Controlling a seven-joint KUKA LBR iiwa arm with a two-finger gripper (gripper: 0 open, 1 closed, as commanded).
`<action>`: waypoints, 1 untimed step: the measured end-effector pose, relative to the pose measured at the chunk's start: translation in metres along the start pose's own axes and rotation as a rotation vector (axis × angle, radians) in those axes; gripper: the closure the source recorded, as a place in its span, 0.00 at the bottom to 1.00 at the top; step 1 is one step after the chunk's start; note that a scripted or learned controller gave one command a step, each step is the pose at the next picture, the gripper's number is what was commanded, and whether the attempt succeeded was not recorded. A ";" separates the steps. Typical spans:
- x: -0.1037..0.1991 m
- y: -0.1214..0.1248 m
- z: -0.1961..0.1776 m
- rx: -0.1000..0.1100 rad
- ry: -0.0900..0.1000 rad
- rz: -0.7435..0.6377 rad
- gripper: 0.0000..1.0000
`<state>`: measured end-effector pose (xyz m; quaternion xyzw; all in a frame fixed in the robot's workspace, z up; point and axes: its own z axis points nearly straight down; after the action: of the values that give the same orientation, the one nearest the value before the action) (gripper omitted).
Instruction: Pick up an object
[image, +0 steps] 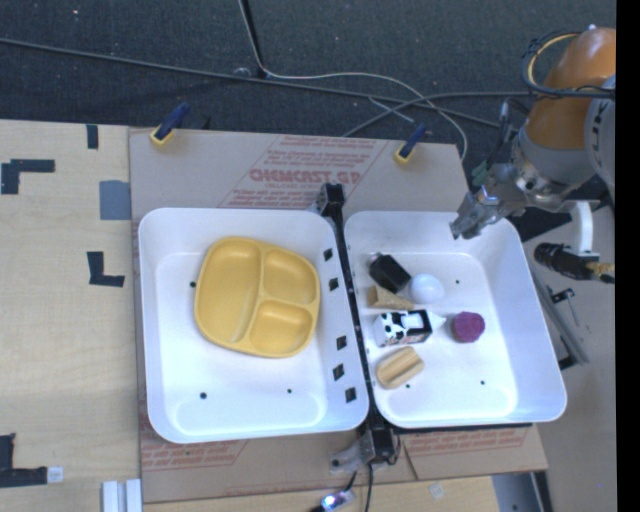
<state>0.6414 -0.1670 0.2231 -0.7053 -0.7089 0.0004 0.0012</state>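
Rig: grey arm with orange band, entering from the right; gripper (468, 226) poised over the far right corner of the right bin (535, 395).
Fingers: too small and dark against the rim to judge — cannot tell whether they are spread or closed; nothing is seen between them.
Left bin (165, 400): one yellow divided plate (256, 296), lying flat, roughly central.
Right bin, contents: black block (389, 271) at the far left; white ball (427, 288) just beside it; tan flat piece (385, 298) under the black block's near end; black-and-white cow-patterned box (404, 326) in the middle; purple round object (467, 326) to its right, apart from the rest; tan bread-like roll (399, 368) nearest the front.
Counter: cardboard sheet (300, 165) under both bins, held by two blue-and-yellow clamps at the back.
Stage: judged as approach — no object lifted yet, the gripper well apart from every item.
Best candidate: the purple round object, since it stands free of neighbours and leaves room on both sides.
Method: come straight down over its middle, straddle it evenly, close only once low enough to catch its widest part.
Caution: the cluster at left is crowded — a descent there is likely to nudge the ball or land on two things at once.
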 end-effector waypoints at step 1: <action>0.047 -0.011 -0.002 0.000 0.000 0.000 1.00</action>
<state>0.6306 -0.1201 0.2256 -0.7054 -0.7088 0.0004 0.0011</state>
